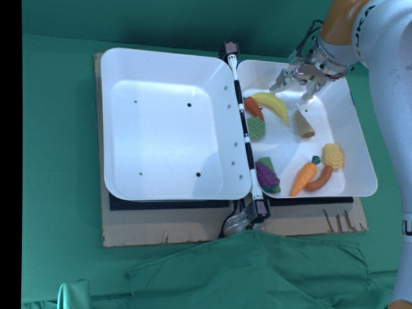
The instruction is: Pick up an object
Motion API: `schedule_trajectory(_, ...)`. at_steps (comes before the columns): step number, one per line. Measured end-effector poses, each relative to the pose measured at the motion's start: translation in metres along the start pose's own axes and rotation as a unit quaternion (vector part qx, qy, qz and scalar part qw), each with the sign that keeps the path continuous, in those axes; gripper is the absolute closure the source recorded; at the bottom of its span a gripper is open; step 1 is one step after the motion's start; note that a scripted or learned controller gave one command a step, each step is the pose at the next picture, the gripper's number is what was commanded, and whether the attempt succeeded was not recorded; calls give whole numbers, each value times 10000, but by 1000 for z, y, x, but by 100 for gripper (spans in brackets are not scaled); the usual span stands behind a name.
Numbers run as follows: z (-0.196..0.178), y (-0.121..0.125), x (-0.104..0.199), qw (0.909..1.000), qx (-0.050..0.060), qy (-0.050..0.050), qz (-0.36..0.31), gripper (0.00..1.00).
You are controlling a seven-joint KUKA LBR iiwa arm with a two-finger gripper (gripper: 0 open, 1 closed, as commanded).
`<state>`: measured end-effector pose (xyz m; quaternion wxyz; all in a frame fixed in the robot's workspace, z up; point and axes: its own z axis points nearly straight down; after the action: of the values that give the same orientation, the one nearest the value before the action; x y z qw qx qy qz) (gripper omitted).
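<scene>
Above the far end of the right bin [360, 166] hangs the gripper [297, 85], fingers spread apart and holding nothing. Just below it and toward the divider lies a banana [273, 105], with a cone [304, 125] near its other side. Farther down the bin sit a carrot [304, 177], corn [333, 155] and grapes [266, 173].
</scene>
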<state>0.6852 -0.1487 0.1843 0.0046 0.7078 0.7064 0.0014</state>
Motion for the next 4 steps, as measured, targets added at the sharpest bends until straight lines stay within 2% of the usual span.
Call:
schedule_trajectory(1, 0, -12, 10, 10000, -9, -4, 6, 0)
schedule_trajectory(2, -47, -21, 21, 10000, -6, 13, -2, 0)
schedule_trajectory(3, -2, 3, 11, 10000, 25, 3, 1, 0)
schedule_trajectory(4, -1, -16, 22, 10000, -17, -3, 13, 0)
